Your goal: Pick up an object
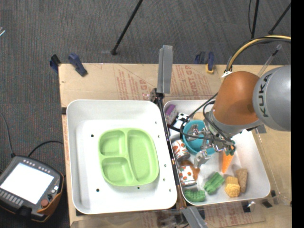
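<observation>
Lettering "KUKA" marks the arm (273, 96); its gripper (209, 148), finger state unclear, hovers beside the carrot (227, 161).

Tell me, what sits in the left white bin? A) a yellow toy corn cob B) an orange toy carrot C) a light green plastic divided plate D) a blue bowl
C: the light green plastic divided plate lies in the left white bin, with three compartments showing.

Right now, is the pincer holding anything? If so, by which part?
Cannot be told. The pincer sits low in the right bin, among the blue cup, the carrot and other toys, with nothing visibly between its tips.
</observation>
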`<state>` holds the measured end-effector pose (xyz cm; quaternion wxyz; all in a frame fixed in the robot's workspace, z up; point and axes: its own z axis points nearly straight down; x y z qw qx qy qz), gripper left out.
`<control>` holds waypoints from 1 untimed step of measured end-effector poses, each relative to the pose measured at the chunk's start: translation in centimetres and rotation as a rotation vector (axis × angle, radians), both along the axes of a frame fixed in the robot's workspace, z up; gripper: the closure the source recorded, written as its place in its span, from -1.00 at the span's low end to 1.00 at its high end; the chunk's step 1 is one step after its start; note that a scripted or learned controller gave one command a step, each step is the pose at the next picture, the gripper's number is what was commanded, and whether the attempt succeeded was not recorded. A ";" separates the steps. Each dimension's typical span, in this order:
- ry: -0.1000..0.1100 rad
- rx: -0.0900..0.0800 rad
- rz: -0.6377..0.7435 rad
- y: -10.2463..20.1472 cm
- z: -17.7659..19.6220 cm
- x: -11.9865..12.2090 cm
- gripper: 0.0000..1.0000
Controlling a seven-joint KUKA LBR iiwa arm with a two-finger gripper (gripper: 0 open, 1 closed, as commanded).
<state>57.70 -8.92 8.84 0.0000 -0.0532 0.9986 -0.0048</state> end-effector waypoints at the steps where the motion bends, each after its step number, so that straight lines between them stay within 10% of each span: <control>1: 0.001 0.008 0.062 -8.9 -0.1 -5.0 -1.00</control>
